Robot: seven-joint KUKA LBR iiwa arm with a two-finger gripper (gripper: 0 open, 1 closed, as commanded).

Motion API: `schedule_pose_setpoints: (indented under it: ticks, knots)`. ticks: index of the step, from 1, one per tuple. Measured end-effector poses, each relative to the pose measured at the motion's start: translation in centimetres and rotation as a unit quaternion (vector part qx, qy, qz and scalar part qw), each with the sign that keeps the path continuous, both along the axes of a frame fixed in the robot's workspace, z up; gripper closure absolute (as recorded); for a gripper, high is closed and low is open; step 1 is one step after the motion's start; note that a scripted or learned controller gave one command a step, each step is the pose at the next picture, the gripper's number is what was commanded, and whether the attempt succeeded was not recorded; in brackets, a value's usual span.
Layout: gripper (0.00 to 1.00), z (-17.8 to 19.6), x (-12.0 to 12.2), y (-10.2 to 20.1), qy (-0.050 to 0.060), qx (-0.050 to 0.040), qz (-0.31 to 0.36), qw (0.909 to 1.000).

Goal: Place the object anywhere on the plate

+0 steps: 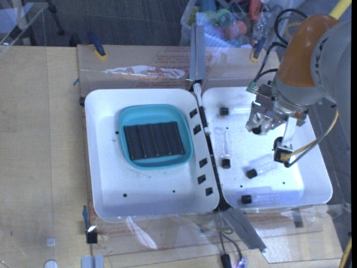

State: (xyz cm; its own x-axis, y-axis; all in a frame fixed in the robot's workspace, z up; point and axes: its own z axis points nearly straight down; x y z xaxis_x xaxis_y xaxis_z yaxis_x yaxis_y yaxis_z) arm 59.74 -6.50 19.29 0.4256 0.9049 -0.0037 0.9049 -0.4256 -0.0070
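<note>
Claw [270, 137] hangs low over the right bin [315, 191]. Whether it is open or closed I cannot tell from this slant, and nothing can be seen gripped in it.

The likeliest object for the task is the small clear tube with a black cap [262, 166]. It lies flat on the bin floor just beside the claw, on the side nearer the camera. Its long axis slants, with the capped end pointing away from the claw toward the divider and the clear end almost under the claw. A grasp would probably need to close across that slant, not along it.

More clear capped pieces lie further out. One upright-lying tube [225, 148] sits left of the claw near the divider, and another [262, 197] rests beyond the first tube against the near wall.

Well to the left of the claw, across the divider, the teal plate [127, 155] sits in the left bin [100, 194]. A dark ribbed slab [153, 140] already covers most of its middle. Both bins stand on the tabletop [33, 149].
</note>
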Motion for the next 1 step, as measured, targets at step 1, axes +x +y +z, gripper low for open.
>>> schedule_pose_setpoints:
  ticks: [1]
  knots:
    - [1.0, -1.17, 6.56, 4.55, -0.001, -0.0002, 0.018, 0.9998]
